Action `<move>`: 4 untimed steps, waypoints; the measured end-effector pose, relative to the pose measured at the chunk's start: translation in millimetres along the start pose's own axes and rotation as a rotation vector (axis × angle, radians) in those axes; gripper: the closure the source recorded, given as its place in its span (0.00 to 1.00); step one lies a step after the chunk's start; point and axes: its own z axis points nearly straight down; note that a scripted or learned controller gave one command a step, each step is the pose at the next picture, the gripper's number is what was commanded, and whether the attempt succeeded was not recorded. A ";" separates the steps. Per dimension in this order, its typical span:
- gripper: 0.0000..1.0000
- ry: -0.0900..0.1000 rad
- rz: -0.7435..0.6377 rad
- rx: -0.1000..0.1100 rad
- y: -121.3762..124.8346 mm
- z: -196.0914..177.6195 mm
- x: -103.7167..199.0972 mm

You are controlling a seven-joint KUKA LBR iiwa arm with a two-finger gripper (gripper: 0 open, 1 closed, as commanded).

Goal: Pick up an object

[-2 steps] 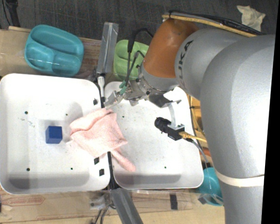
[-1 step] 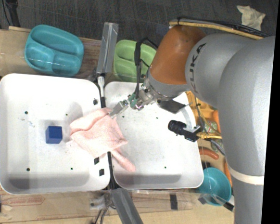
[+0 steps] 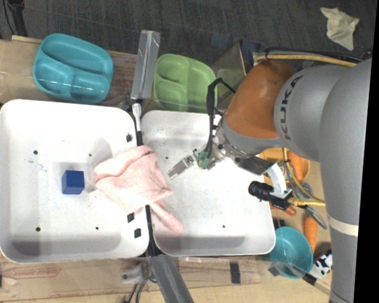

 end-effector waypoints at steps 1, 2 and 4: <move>0.00 0.001 -0.144 0.000 -6.2 42.4 10.1; 0.00 -0.001 -0.107 -0.001 -14.2 -30.4 80.3; 1.00 0.000 -0.021 -0.001 -16.5 61.2 17.1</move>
